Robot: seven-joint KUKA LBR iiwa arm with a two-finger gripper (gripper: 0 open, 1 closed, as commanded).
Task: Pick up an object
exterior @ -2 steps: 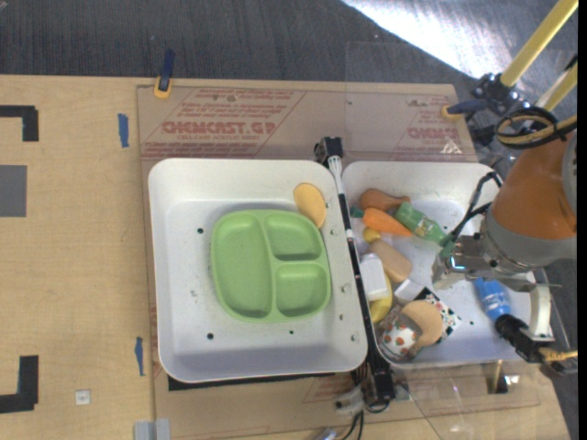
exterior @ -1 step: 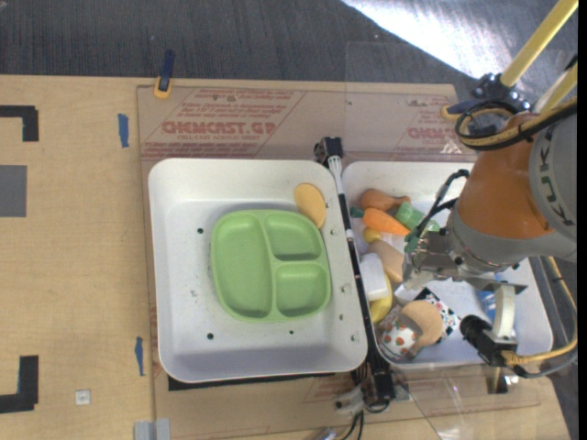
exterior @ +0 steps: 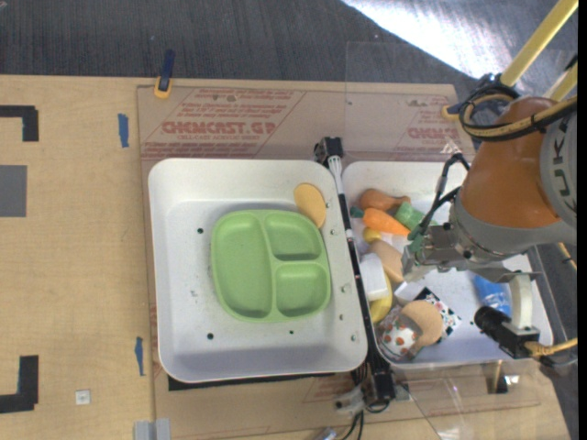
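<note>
My gripper [exterior: 415,262] hangs over the middle of the right bin [exterior: 477,345], reaching in from the right. Just to its left lie a pale tan piece [exterior: 390,260] and a white block [exterior: 372,276]. Behind it sit an orange carrot [exterior: 383,220], a brown piece [exterior: 382,198] and a small green piece [exterior: 408,214]. In front of it are a tan bread-like toy [exterior: 422,317], a red-spotted white toy [exterior: 397,339] and a yellow piece [exterior: 380,302]. A blue item [exterior: 491,291] lies to the right under the arm. Nothing shows between the gripper and these toys as held.
The left bin [exterior: 179,246] holds a green divided plate [exterior: 271,264] and a yellow oval toy [exterior: 311,203] at its back right corner. The ridge between the bins [exterior: 352,264] runs just left of the toy pile.
</note>
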